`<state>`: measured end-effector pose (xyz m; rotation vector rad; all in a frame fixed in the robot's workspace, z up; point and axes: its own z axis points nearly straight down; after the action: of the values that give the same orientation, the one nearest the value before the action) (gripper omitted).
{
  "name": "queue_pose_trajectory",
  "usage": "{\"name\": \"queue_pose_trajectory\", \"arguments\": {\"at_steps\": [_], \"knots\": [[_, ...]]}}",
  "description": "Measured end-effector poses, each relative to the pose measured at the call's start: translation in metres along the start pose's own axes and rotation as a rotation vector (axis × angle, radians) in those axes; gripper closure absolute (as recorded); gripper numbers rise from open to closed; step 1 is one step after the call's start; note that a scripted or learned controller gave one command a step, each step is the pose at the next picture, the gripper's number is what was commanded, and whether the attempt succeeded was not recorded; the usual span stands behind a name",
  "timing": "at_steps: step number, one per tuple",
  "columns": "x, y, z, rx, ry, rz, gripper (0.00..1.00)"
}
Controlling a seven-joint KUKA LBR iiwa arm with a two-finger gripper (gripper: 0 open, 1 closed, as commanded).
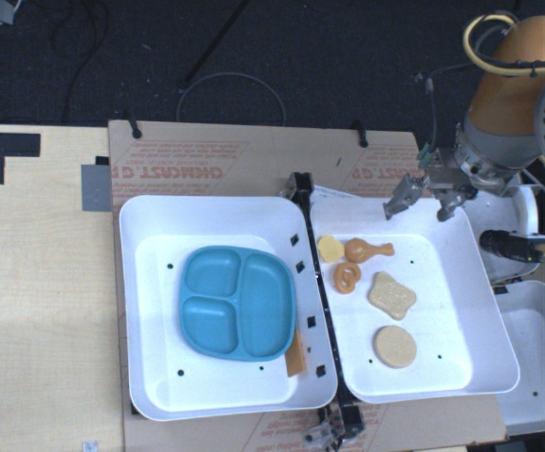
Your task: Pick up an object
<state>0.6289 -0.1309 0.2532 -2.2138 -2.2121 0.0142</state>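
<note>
The right bin (pixel 460 356) holds several toy foods: a yellow round piece (pixel 330 248), an orange drumstick (pixel 368 249), a small orange pretzel (pixel 346 277), a tan bread slice (pixel 391 296) and a pale round cookie (pixel 394 347). My gripper (pixel 424 201) hangs over the bin's far right rim, above and to the right of the drumstick. Its two grey fingers are spread wide apart with nothing between them.
The left bin (pixel 150 243) holds a blue divided plate (pixel 235 301), with a thin brown strip (pixel 295 356) beside its right edge. A black divider clamp (pixel 302 188) runs between the bins. Brown cardboard (pixel 253 158) lies under both bins.
</note>
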Motion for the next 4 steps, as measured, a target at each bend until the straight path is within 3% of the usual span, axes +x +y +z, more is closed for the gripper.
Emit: {"name": "queue_pose_trajectory", "arguments": {"at_steps": [1, 3, 4], "knots": [[0.0, 0.002, -0.007, -0.012, -0.002, -0.001, 0.0], [-0.007, 0.007, 0.116, -0.006, -0.001, -0.001, 0.0], [-0.005, 0.014, 0.145, -0.031, 0.0, -0.002, 0.0]]}}
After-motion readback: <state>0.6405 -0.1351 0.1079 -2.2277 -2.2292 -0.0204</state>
